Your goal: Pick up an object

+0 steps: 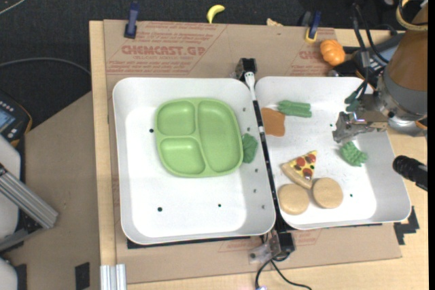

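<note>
Green toy (353, 153) under gripper (348, 133), long axis slanting lower-right; gripper state unclear.

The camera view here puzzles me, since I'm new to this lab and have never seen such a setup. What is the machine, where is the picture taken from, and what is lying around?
It is one picture, taken from a fixed camera above a bench, looking down at a slant. The grey and orange shape at the right is a robot arm; its tool hangs over the right bin. Its job is to pick up an object.

The left bin holds a green divided plate, with a small green piece beside it. The right bin holds toy food: a pizza slice, two round cookies, an orange-brown slice, a green vegetable and a green leafy piece just below the tool. I cannot see anything gripped.
</note>
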Available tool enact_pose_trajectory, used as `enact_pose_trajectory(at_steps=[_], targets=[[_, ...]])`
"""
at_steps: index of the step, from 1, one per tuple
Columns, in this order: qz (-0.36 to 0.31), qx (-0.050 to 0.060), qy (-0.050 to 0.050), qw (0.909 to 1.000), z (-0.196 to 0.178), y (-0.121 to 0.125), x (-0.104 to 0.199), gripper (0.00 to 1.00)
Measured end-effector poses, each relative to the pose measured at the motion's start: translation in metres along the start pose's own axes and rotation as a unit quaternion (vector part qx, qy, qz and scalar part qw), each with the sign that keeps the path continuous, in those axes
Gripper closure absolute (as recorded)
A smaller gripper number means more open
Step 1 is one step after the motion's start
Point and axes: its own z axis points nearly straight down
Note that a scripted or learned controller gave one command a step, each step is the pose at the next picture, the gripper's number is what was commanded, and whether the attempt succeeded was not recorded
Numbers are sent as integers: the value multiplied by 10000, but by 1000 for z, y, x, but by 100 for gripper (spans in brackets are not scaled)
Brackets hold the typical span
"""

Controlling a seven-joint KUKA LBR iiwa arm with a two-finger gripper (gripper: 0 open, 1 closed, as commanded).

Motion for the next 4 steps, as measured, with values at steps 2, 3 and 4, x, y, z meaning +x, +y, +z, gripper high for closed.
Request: enact_pose_trajectory(at_steps=[2,3,4], targets=[[-44,-64,-8,10000,167,62,-15,100],[7,-71,-22,10000,113,56,-73,100],[-42,-10,22,10000,122,14,10,100]])
